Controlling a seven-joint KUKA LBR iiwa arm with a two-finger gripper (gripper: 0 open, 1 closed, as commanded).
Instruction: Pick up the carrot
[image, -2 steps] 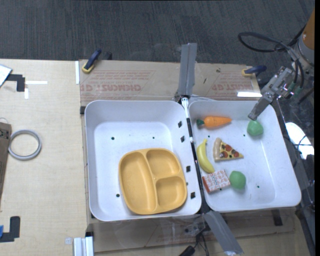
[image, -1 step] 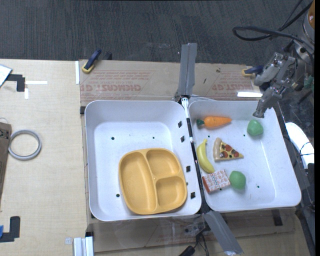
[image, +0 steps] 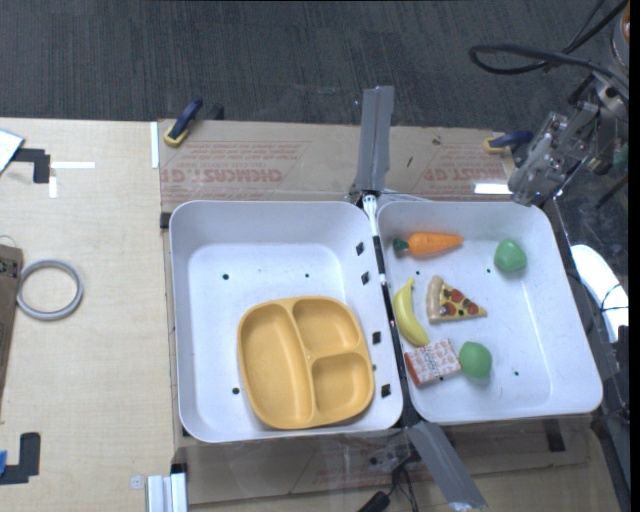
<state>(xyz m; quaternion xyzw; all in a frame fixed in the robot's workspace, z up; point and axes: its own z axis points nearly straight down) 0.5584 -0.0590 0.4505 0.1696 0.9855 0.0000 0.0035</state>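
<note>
Pale wooden surface (image: 90, 200) under dark floor, with two shallow white bins side by side on brown cardboard. In the left bin (image: 200, 230), a yellow divided plate (image: 303, 361) toward the near right corner. In the right bin (image: 560, 330), the carrot (image: 431, 243) lying sideways near the far left corner, green top toward the divider, well apart from everything else around it. Below it, a banana (image: 405, 314) along the divider, just beside a pizza slice (image: 453, 301). Nearer still, a red-and-white block (image: 432, 363) touching a green ball (image: 475, 359). A second green ball (image: 510, 256) near the far right wall. On the surface at left, a roll of tape (image: 47, 289); a blue-and-yellow clamp (image: 183, 121) at the cardboard's far edge. Arm's jaws (image: 540, 165) hovered above and beyond the right bin's far right corner, well apart from the carrot; too blurred and cluttered to tell how far open, nothing seen held.
</note>
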